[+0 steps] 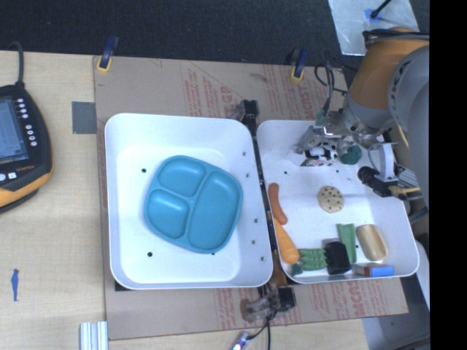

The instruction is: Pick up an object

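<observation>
While the grey arm [387,71] with its orange band reaches in from the right, its tool [325,148] hangs low over the far end of the right bin [292,133], near that bin's back wall. The tool is a tangle of dark and pale parts from this height, and I cannot tell whether it is open or closed, or whether anything sits in it. A small dark green thing [351,154] lies just beside the tool, on its right; it may be a toy, but the view is too coarse to say.

The rest of the right bin's load lies nearer the camera. A speckled cookie [330,199] sits alone in the middle. A reddish sausage [276,203] lies along the left wall, with an orange carrot [287,245] just below it. Along the near wall cluster a green block [311,259], a black object [336,257], a green strip [346,239], a tan bread roll [371,242] and a blue marker [379,271].

The left bin [128,195] holds a blue divided plate [193,204], lying flat near its middle. A handheld controller [18,148] rests on the bench [51,254] at far left.
</observation>
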Available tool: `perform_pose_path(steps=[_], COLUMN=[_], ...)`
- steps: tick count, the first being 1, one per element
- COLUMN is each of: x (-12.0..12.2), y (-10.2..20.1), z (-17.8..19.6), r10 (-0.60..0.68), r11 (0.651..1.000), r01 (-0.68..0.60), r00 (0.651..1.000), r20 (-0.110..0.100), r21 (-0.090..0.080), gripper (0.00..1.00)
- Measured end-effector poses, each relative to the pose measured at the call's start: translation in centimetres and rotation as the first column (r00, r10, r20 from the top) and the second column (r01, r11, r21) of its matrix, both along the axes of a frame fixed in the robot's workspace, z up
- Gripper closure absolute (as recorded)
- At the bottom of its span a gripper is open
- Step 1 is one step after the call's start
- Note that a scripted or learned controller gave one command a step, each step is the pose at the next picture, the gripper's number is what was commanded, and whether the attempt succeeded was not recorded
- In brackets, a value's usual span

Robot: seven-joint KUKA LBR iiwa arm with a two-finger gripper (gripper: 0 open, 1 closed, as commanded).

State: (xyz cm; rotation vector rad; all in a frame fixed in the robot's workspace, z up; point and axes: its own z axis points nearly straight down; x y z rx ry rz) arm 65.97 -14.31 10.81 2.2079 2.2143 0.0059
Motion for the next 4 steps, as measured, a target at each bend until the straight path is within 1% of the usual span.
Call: perform_pose_path(steps=[1, 2, 3, 4], x=[0.2, -3.1, -3.2, -0.4], y=[-0.1, 7.6, 7.5, 3.7], z=[1.4, 8.5, 8.4, 5.4], r10=[0.003, 0.002, 0.001, -0.001], r11=[1.000, 1.000, 1.000, 1.000], r01=[-0.003, -0.002, -0.001, 0.001], r00=[1.000, 1.000, 1.000, 1.000], r20=[0.004, -0.014, -0.016, -0.016], r21=[-0.001, 0.009, 0.008, 0.007], gripper=[1.00, 1.00, 0.00, 0.00])
